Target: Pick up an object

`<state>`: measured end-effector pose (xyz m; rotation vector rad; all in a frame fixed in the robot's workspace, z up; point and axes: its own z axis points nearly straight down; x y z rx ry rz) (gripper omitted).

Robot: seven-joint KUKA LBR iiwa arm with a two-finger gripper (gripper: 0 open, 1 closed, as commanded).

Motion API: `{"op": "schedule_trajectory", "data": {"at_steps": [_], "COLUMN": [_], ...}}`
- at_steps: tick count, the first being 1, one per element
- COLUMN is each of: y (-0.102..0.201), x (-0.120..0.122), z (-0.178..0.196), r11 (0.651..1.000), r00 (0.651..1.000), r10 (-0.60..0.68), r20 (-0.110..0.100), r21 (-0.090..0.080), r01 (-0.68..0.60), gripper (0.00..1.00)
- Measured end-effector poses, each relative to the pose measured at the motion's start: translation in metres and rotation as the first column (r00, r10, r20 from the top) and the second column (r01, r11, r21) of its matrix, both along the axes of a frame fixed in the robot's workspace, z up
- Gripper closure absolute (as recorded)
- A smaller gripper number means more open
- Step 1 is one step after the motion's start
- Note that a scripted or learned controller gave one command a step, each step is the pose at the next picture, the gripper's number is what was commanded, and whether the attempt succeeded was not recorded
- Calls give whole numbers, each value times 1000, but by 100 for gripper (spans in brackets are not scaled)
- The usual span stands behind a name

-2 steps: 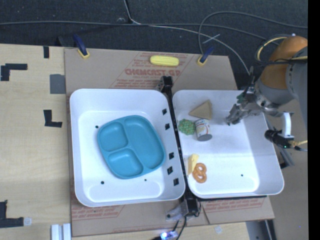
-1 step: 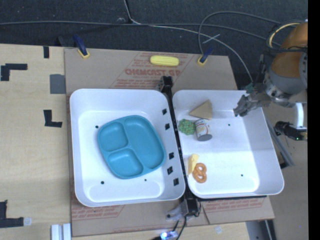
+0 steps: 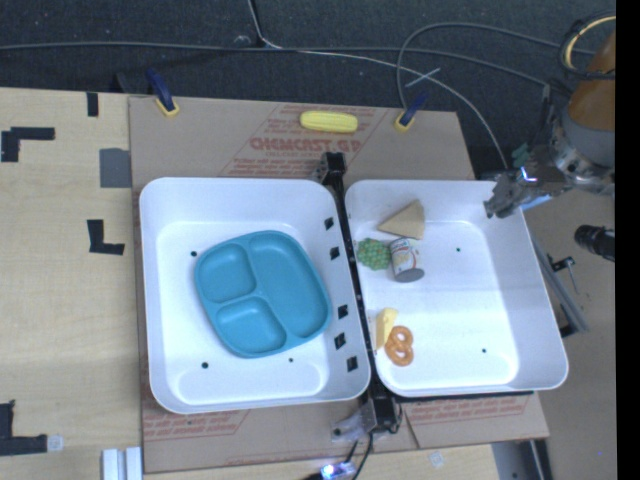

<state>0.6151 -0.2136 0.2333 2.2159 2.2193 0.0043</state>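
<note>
The right bin [image 3: 500, 298] holds five small objects, all in its left half. A tan wedge [image 3: 404, 219], shaped like a slice of bread or cheese, lies flat near the bin's far edge. Just in front of it, a green leafy piece [image 3: 373, 254] sits by the left wall, touching a small can [image 3: 405, 261] that lies on its side, its grey end facing the near edge. Closer to the near left corner, a yellow piece [image 3: 384, 325] lies against an orange pretzel [image 3: 400, 347].

The left bin [image 3: 165, 268] carries a blue three-compartment plate [image 3: 262, 291], lying flat at its centre.
</note>
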Motion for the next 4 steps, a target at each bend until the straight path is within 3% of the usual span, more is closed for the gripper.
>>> {"op": "schedule_trajectory", "data": {"at_steps": [1,2,4], "y": [0,57,148], "x": [1,-6,-23], "z": [12,-1,8], "r11": [1000,1000,1000], "r00": [1000,1000,1000], "r10": [0,4,4], "r20": [-4,-8,-8], "r21": [2,3,3], "r01": [0,-4,-4], "gripper": [100,100,100]}}
